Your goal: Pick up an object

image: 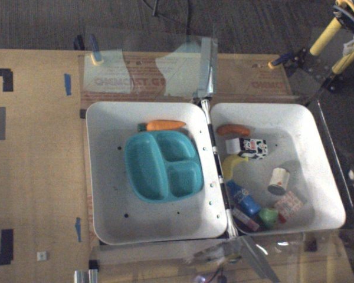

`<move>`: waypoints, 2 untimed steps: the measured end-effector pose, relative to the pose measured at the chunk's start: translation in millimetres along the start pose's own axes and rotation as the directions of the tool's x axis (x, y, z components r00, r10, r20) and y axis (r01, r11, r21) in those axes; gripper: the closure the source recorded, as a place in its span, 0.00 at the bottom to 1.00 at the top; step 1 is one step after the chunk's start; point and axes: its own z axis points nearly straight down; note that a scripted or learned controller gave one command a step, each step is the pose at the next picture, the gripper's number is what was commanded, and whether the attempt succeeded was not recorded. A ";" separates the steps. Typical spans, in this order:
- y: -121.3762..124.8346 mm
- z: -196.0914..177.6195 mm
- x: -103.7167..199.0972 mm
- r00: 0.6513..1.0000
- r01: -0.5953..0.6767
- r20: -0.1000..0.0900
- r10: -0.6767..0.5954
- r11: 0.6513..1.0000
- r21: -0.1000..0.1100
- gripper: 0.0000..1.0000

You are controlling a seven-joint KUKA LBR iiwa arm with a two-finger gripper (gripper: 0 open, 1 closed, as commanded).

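Glossy teal plastic tray [163,165]; smooth white bins [106,217]; matt cardboard bench [35,175]

Lit evenly and fairly brightly from above, with only faint shadows under the teal tray [164,165]. Slightly soft throughout, grainy on the dark floor [59,10]. Pale glare on the clear plastic sheet [159,63] behind the white bins [106,217]. Mildly bowed lines toward the edges.

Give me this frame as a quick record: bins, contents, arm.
left bin: teal divided tray, carrot beside the tray's far edge
right bin: sausage, cow-print carton, banana, white cup on its side, blue bottle, green piece, pink box
arm: yellow-and-grey hardware at top right, off the bins
held: nothing seen
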 end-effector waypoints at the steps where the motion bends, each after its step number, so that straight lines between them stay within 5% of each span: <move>1: 0.0 0.0 0.0 1.000 0.000 0.000 0.000 1.000 0.000 0.00; 2: 0.0 0.0 0.0 1.000 0.000 0.000 0.000 1.000 0.000 0.00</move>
